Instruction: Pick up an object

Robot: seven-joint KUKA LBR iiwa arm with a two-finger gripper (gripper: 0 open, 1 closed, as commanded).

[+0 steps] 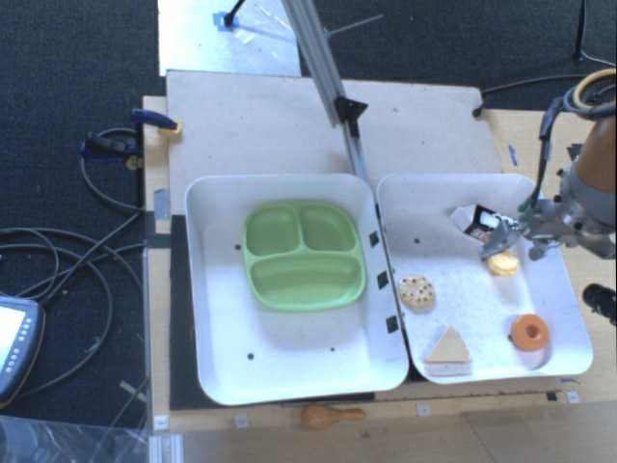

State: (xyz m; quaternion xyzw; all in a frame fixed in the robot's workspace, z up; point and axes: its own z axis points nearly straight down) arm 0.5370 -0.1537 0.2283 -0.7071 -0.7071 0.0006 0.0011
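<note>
My gripper (502, 246) reaches in from the right over the right bin (415, 196), at its upper right part. A small yellow object (503, 265) lies directly below the gripper, touching or nearly touching it. A black and white item (471, 222) sits just left of the gripper. Further down the same bin lie a round speckled cookie (416, 293), a triangular sandwich piece (449, 346) and an orange ring-shaped toy (529, 333).
The left bin (207, 297) holds a green divided plate (302, 256). A slanted metal pole (318, 51) crosses the back of the bench down to the bins' divide. A brown wooden piece (332, 415) lies in front of the bins. Cables trail at the left.
</note>
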